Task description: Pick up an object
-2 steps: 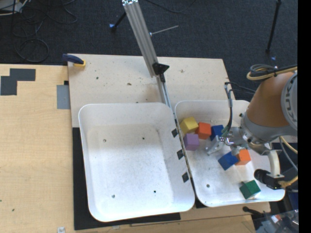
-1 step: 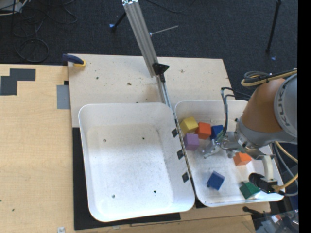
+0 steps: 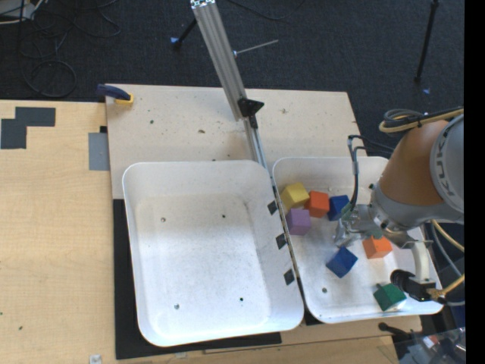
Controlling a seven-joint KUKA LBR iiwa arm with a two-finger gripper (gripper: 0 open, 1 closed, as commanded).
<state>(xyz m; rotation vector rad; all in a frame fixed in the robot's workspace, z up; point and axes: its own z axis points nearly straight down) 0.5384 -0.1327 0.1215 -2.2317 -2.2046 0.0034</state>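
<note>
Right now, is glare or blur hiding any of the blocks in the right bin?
Camera view: light is even and soft, and the white right bin shows no glare. The picture is slightly soft overall. The tool is a blurry grey cluster; the orange block sits partly under the arm, and the green block lies at the bin's corner.

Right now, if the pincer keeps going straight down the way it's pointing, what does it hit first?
Probably the right bin's floor, between the blue cube and orange cube; the pincer might clip either, depth is unclear.
</note>
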